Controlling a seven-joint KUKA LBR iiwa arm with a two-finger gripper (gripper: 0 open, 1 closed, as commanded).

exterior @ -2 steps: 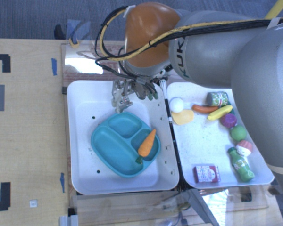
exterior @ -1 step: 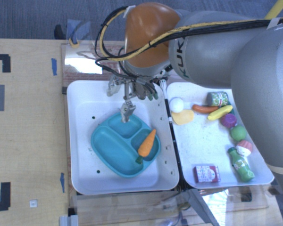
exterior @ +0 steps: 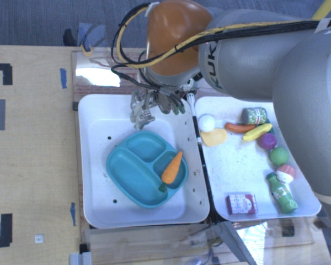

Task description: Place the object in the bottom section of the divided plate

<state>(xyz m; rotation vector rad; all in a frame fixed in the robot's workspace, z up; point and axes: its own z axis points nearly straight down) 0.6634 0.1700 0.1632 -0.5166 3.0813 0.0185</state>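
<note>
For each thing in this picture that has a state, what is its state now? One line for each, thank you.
Carrot: lying tilted in the right section of the divided plate.
Divided plate: flat in the left bin, right way up.
Pincer: above the left bin beyond the plate, nothing seen between its fingers.
Green can: on its side in the right bin.
Red packet: lying flat.
Green bottle: lying down.

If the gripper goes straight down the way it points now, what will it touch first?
Probably the top rim of the blue divided plate, or the bare floor of the left bin just above it. The gripper hangs near that edge; depth is unclear. The carrot lies off to the side.
</note>
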